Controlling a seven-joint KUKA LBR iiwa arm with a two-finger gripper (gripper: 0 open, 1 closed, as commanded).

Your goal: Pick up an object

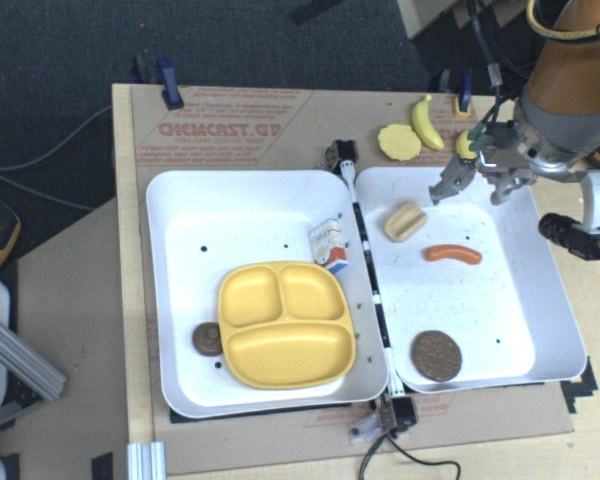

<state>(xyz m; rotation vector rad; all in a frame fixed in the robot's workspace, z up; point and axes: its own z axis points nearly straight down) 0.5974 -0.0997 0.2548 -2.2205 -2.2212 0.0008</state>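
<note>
My gripper hangs open over the back of the right bin, with nothing between its fingers. A tan bread roll lies just left of it and lower. A red-orange sausage lies on the bin floor in front of the gripper. A round brown patty rests near the bin's front left. In the left bin sit a yellow divided plate, a small white carton against the right wall, and a brown disc beside the plate.
Behind the right bin, on the bench, lie a yellow banana, a yellow wavy chip-like piece and a small yellow-green item. A black clip holds the bins together at the back, another at the front.
</note>
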